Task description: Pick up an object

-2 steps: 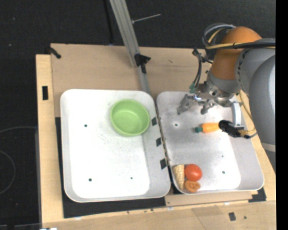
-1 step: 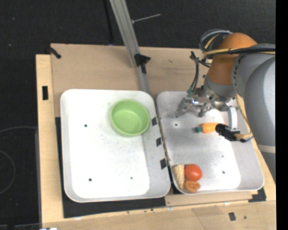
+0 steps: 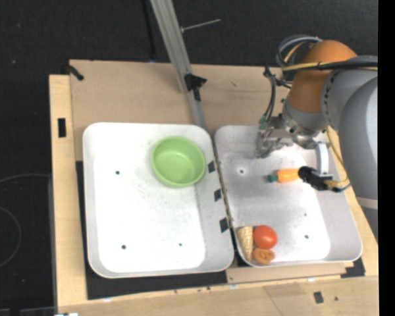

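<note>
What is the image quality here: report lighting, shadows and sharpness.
Camera view: even overhead light, with both white bins bright but not blown out; soft shadow under the green bowl and the gripper; dark surroundings lose detail; overall slightly soft and grainy, so the small items near the tomato blur together.

Robotics lab setup, plain plywood surface (image 3: 138,91) on dark floor, two white bins (image 3: 145,242) taped side by side, metal camera pole (image 3: 174,41), cabled industrial arm (image 3: 345,104), toy test objects
</note>
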Tool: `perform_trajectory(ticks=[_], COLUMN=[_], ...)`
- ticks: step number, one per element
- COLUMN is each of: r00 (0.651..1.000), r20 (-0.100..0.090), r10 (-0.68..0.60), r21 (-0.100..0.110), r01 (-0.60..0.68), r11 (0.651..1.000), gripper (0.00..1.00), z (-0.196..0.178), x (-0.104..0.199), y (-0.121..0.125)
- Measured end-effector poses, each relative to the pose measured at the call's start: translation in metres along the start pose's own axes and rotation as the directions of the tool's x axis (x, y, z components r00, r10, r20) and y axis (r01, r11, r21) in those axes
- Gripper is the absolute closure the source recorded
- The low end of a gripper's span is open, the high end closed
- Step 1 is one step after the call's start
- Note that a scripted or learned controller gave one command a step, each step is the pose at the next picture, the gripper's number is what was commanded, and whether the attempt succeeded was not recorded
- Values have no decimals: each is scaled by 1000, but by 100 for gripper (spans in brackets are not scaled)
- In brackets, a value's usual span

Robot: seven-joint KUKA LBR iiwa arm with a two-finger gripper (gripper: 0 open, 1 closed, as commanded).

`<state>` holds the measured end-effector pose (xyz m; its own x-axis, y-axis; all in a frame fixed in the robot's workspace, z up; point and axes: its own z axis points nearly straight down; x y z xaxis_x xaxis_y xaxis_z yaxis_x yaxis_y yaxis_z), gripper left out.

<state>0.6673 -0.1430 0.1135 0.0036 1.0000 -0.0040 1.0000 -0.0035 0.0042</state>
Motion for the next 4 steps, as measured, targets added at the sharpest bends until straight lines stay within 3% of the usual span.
perform_trajectory(ticks=[3, 4], r00=[1000, 1000], r20=[-2, -3], r10=[-7, -6], r21=[-4, 3], r01=[7, 6], r11=[1000, 1000], gripper=[100, 100], z=[-184, -170], x=[2, 55], y=[-1, -12])
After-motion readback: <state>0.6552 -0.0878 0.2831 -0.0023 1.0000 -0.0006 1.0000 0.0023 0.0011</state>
